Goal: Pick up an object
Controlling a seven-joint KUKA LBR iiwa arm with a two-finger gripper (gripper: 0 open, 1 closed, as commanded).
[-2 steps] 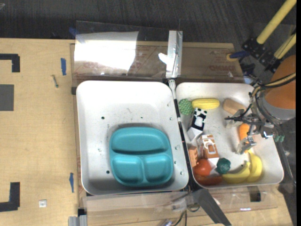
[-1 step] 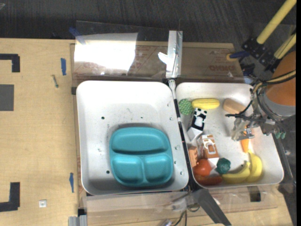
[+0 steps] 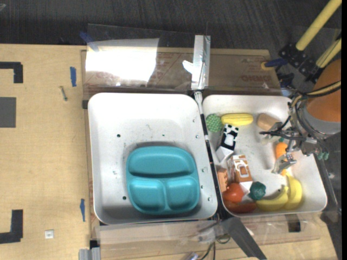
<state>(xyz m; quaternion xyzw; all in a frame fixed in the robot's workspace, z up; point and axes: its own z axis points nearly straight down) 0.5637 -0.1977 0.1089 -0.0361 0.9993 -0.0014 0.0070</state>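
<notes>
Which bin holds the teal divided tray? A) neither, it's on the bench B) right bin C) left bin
C: the teal divided tray lies in the left bin, while the banana and other items fill the right bin.

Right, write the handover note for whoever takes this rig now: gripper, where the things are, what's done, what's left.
Gripper: low over the right bin, near its right side; whether the fingers are open or shut can't be told, and nothing is seen held.
Right bin holds: banana at the front, just below the gripper; an orange piece beside the gripper; corn cob and a tan round item at the back; tomato and a small carton near the divider.
Left bin: teal divided tray.
Done: arm is positioned over the objects.
Left: grasp one and lift it.
</notes>
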